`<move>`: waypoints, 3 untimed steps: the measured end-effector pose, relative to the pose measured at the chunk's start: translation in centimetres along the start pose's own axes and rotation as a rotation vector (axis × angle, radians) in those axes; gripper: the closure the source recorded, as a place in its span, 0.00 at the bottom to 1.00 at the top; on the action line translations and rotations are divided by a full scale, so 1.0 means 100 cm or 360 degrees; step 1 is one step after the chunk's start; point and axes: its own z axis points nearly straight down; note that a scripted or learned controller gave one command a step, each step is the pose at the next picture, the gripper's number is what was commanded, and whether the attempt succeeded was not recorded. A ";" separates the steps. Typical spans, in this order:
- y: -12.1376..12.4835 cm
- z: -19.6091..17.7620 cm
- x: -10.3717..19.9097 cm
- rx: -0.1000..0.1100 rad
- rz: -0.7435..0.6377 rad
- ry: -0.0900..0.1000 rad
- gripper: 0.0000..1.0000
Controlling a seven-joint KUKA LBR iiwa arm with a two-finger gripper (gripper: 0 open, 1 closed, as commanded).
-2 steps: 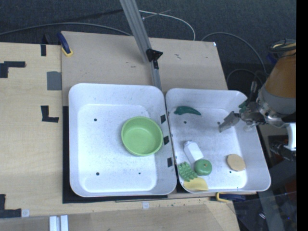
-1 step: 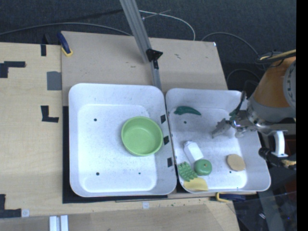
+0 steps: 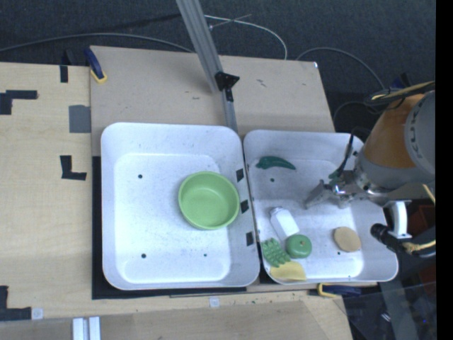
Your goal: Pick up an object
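My gripper (image 3: 311,200) hangs over the middle of the right bin (image 3: 322,144), pointing left and down, with the grey and orange arm (image 3: 396,154) behind it at the right. Below and left of it lies a small white bottle (image 3: 284,223). A green round piece (image 3: 298,246), a green ridged piece (image 3: 272,251) and a yellow piece (image 3: 292,270) sit near the bin's front edge. A tan round disc (image 3: 347,239) lies front right. A dark green leaf-shaped item (image 3: 274,163) rests at the back left. Nothing shows in the gripper.
The left bin (image 3: 127,147) holds a light green bowl (image 3: 208,200) towards its right side. A grey pole (image 3: 205,44) slants down to the bins' shared back edge. Cables lie on the dark floor behind the bench.
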 end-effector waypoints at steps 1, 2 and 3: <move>0.000 -0.011 0.001 0.0002 -0.0002 0.0002 1.00; 0.001 -0.074 0.000 -0.0008 0.0000 0.0000 1.00; 0.009 -0.126 -0.008 -0.0008 0.0000 -0.0001 1.00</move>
